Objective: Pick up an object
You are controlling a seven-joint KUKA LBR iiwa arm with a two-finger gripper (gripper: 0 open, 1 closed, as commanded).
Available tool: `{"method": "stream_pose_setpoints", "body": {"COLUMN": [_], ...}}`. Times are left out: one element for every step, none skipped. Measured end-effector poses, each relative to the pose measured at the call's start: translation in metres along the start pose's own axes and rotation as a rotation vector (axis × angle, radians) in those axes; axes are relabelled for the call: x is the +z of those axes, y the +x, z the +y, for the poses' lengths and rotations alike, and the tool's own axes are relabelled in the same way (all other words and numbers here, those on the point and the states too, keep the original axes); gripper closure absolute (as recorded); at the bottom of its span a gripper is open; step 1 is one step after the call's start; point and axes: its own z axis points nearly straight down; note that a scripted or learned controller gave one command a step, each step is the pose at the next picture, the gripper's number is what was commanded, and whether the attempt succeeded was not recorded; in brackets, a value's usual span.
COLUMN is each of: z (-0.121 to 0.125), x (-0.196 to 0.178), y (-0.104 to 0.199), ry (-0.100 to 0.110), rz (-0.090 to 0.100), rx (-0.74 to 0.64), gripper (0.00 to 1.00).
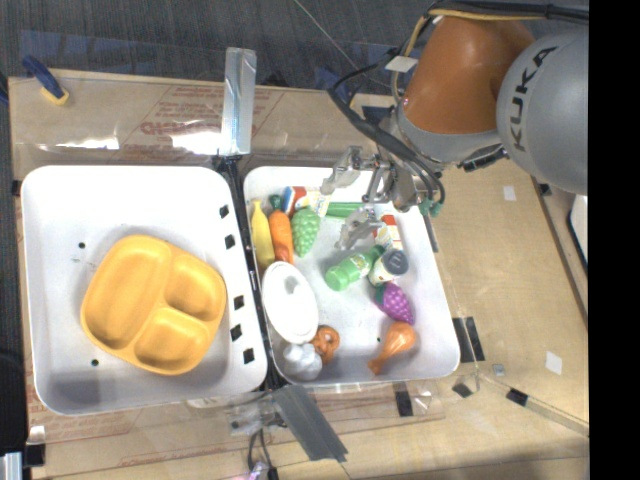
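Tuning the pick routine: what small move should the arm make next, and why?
Probably a short descent: the tool hangs over the right bin, above the green bottle and green grapes, with nothing visibly gripped yet.

We see the arm [520,78] reaching in from the right at the far side of the scene, its grey casing bulking large at the upper right. The orange band [455,73] sits just left of the grey section, above the wrist. From there the wrist points down and to the left, with dark cables looping around it. The metal end effector [362,208] hangs low at the arm's tip, its fingers angled downward.
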Motion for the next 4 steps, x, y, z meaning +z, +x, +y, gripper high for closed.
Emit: {"method": "stream_pose_setpoints", "body": {"z": [-0.02, 0.017, 0.021, 0.022], "x": [0.136, 0.148, 0.149, 0.138], "y": [-0.009, -0.034, -0.017, -0.018], "ry": [0.0, 0.004, 0.003, 0.003], "rz": [-0.013, -0.009, -0.01, -0.012], "rx": [-0.004, 0.183, 0.077, 0.071], "gripper": [0.0, 0.0, 0.0, 1.0]}}
